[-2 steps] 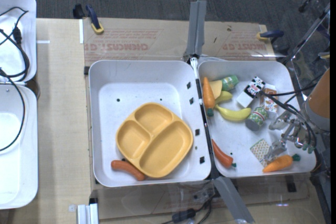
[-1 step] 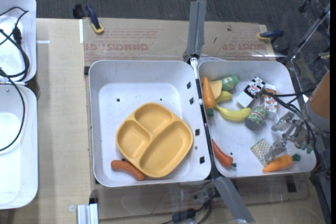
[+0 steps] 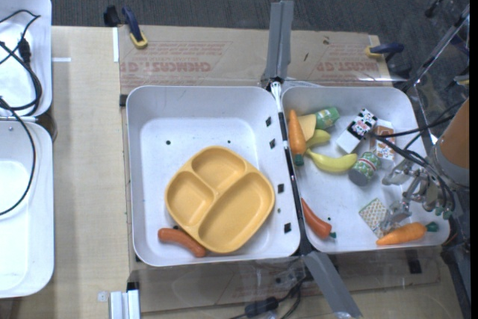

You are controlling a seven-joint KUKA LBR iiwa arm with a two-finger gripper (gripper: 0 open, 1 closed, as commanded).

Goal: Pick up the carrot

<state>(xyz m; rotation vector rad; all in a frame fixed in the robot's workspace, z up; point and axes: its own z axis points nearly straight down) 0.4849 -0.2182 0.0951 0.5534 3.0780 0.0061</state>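
The tool hovers just at 12 o'clock of the carrot; its opening (blurred, probably) I cannot tell. Descend squarely across the carrot's middle.

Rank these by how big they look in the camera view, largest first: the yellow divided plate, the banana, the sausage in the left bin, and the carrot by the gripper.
1. yellow divided plate, by far the largest.
2. banana.
3. carrot and sausage: these look alike in size, too close to rank.
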